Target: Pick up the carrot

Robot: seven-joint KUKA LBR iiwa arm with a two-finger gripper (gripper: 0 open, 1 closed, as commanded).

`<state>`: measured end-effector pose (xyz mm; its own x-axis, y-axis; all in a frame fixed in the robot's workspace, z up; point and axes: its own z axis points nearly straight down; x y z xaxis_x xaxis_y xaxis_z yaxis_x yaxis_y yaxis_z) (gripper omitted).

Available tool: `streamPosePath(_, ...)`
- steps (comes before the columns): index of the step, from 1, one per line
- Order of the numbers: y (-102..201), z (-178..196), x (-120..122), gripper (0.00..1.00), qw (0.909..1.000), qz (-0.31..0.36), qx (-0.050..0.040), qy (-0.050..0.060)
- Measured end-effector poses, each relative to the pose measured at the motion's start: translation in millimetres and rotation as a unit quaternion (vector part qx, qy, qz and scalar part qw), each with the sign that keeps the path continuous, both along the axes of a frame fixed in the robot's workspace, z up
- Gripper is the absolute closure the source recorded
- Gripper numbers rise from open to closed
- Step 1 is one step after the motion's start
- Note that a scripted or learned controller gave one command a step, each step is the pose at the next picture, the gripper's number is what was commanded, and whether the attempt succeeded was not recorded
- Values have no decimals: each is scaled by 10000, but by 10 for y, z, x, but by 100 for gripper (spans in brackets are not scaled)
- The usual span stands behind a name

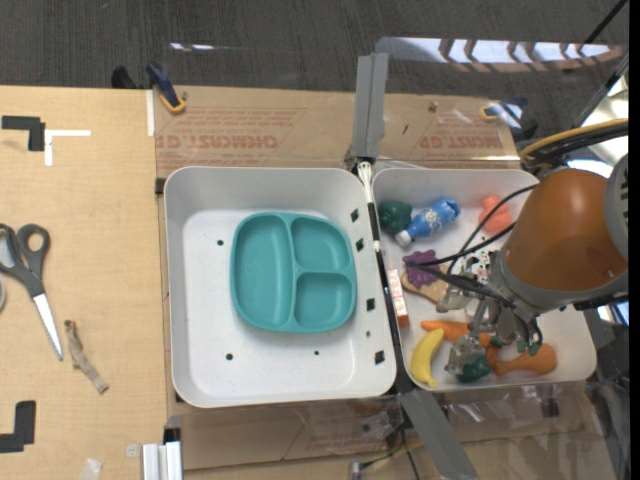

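The carrot (530,361) lies in the right bin (560,376) near its front edge. Its orange body points right and its green top (470,368) points left. My gripper (497,328) hangs low over the bin, just above and slightly left of the carrot, amid a cluster of toys. Nothing shows clearly between its tips. The arm's orange band (565,230) covers part of the bin's right side.
A yellow banana (427,356) and a slim orange piece (446,325) lie left of the gripper. Further back are a purple toy (425,268), a blue bottle (432,218), a dark green item (393,213) and a pinkish piece (490,210). The left bin holds a teal divided plate (295,271).
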<state>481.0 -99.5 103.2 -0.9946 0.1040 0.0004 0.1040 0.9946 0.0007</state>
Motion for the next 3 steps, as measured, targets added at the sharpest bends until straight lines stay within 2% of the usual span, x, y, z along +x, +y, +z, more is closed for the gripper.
streamPosePath(1, 87, -113, -29, 0, 9999, -156, 1, -4)
streamPosePath(2, 87, -111, -28, 0, 10000, 51, -2, -6)
streamPosePath(3, 90, -22, -17, 100, 10000, 62, -4, -15)
